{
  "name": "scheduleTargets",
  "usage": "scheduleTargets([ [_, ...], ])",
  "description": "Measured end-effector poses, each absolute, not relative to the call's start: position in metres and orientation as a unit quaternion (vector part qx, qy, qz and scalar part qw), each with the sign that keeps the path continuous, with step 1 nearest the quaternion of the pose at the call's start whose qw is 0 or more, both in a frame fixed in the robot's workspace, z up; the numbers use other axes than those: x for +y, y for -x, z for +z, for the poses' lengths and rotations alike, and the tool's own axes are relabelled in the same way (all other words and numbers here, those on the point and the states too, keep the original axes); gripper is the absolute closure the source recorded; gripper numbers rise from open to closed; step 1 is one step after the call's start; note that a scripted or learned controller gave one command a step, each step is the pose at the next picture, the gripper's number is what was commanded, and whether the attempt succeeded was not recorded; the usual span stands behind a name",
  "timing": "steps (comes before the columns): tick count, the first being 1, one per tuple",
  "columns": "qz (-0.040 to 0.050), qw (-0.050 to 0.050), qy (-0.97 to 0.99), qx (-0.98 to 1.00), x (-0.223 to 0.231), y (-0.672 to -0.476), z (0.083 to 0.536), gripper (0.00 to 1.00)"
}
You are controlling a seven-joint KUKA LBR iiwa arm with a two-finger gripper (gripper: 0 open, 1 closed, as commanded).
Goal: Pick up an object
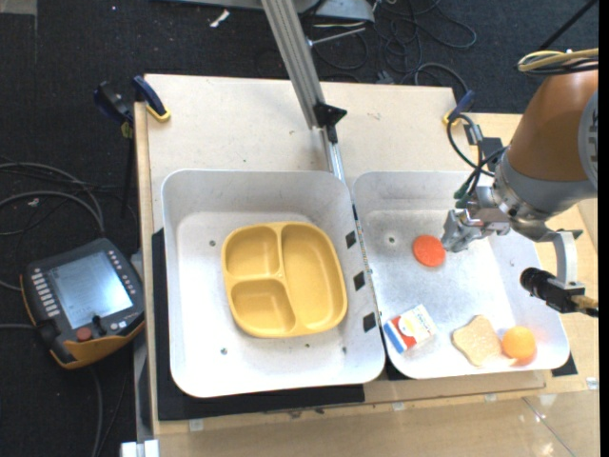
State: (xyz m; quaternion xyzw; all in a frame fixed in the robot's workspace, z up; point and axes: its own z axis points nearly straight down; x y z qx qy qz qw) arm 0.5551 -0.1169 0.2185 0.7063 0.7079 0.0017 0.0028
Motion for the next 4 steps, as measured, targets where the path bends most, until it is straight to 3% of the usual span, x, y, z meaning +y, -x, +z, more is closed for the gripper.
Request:
scheduleTargets([
  [1, 0.0021, 0.004, -0.706, 0.708, -0.117, -0.554, 0.282, 1.0],
  [4, 0.0005, 0.0, -0.704, 0.71, 0.037, -0.61, 0.244, 1.0],
])
